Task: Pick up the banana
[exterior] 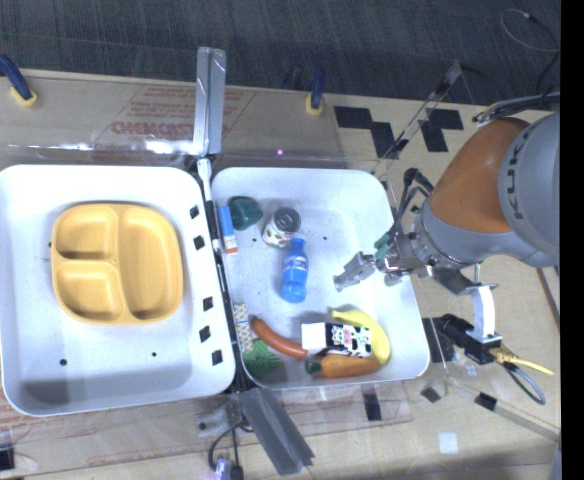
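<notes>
I see a light brown bench (262,103). Two white bins sit on it side by side. The left bin (2,298) is close to the bench's left edge. The right bin (312,183) sits nearer the middle. A blue clip (14,76) is at the far left corner. A second blue clip (316,93) is on the far edge. Black squares (372,128) are stuck on the bench toward the far right corner.

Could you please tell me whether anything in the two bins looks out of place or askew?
Nothing looks spilled or broken, but a small black-and-white carton lies across the yellow banana at the lower right of the right-hand white bin, hiding part of it. The blue plastic bottle lies on its side mid-bin.
</notes>
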